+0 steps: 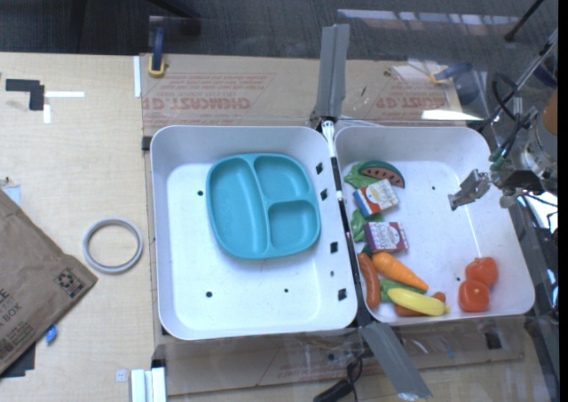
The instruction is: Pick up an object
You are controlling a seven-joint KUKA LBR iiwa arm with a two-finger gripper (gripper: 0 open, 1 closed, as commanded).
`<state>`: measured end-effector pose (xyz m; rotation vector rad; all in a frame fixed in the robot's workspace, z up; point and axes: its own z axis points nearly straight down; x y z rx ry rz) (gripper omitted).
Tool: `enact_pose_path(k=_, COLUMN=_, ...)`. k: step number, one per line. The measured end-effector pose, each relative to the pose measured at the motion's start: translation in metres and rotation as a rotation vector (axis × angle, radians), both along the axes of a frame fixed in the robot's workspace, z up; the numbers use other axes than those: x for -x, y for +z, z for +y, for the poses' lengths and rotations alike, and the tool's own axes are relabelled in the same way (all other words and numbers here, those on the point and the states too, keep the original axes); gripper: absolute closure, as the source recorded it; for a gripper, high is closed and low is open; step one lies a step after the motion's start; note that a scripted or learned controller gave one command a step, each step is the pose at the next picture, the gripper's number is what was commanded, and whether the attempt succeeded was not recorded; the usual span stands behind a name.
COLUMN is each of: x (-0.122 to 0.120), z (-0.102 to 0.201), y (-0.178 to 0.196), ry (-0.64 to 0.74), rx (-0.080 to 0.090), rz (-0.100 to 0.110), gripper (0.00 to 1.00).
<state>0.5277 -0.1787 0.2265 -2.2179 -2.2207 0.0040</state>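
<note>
My gripper (468,190) hangs over the right bin (444,147), near its right wall, with nothing seen in it. Toy food lies along the bin's left side: a watermelon slice (379,173), a small red and white carton (382,197), a purple packet (387,236), a carrot (398,271) and a yellow banana (419,303). Two red tomatoes (477,282) sit in the front right corner, below the gripper. The gripper touches none of them.
The left bin (182,303) holds a teal divided plate (264,205). On the bench to the left lie a tape ring (113,243) and a brown cardboard box (34,280). Cables and the arm crowd the right bin's right wall.
</note>
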Motion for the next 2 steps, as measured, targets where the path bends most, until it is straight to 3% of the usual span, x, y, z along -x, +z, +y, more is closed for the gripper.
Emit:
enact_pose_path(k=1, x=0.042, z=0.081, y=-0.038, ry=0.019, rx=0.0, rz=0.0, gripper=0.0)
enact_pose_path(k=2, x=0.051, z=0.085, y=-0.136, ry=0.001, rx=0.0, rz=-0.001, gripper=0.0)
